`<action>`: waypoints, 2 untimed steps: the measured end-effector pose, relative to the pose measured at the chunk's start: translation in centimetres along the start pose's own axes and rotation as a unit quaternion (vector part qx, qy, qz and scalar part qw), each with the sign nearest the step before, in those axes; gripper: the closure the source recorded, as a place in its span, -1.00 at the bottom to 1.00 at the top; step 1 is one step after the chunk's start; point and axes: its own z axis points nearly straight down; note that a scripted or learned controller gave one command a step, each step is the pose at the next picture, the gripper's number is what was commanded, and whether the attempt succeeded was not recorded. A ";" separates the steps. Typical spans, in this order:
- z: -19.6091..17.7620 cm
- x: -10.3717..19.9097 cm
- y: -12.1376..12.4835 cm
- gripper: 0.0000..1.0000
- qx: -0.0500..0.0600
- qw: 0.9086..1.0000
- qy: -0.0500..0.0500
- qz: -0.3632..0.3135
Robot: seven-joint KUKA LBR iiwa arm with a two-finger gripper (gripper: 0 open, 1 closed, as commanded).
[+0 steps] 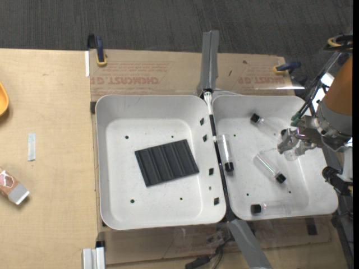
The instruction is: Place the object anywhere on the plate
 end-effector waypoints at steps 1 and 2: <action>-10.2 5.5 -2.8 1.00 0.000 1.000 -0.001 0.004; -7.0 10.8 -0.1 1.00 0.001 1.000 -0.001 0.021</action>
